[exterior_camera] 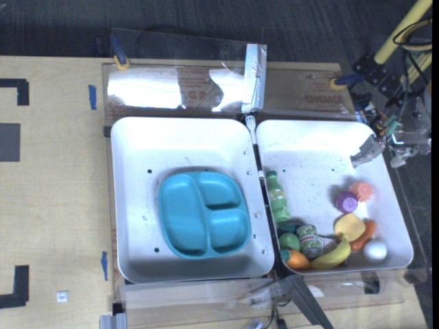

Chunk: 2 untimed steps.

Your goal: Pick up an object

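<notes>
Currently: claw (pixel 376 149) over right bin's (pixel 309 139) far right edge, grip state unreadable | toy food: banana (pixel 331 256), green bottle (pixel 276 196), purple piece (pixel 347 201) in right bin | blue tray (pixel 204 212) in left bin (pixel 137 149).

Grey gripper (pixel 374 149) showing at 3 o'clock.
Coloured wires trailing behind it; yellow cable (pixel 406 20) running at 1 o'clock.
</notes>
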### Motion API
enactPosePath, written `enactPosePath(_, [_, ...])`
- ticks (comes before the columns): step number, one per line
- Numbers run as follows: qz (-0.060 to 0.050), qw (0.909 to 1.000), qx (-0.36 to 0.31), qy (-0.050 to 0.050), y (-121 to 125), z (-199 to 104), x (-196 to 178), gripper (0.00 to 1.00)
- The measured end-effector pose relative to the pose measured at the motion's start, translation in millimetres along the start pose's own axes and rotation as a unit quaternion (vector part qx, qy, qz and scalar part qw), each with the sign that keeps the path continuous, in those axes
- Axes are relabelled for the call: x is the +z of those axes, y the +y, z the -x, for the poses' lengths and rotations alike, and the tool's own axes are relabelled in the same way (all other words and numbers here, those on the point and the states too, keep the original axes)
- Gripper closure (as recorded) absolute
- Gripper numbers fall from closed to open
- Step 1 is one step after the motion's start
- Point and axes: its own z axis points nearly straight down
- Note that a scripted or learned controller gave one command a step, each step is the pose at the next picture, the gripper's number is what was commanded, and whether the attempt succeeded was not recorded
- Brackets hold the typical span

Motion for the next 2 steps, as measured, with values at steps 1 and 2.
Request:
enactPosePath(1, [0.0, 1.0, -0.001, -0.001, 2, 0, -9, 1.0])
enactPosePath(2, [-0.002, 0.9994, 0.035, 0.0, -54, 40, 59, 1.0])
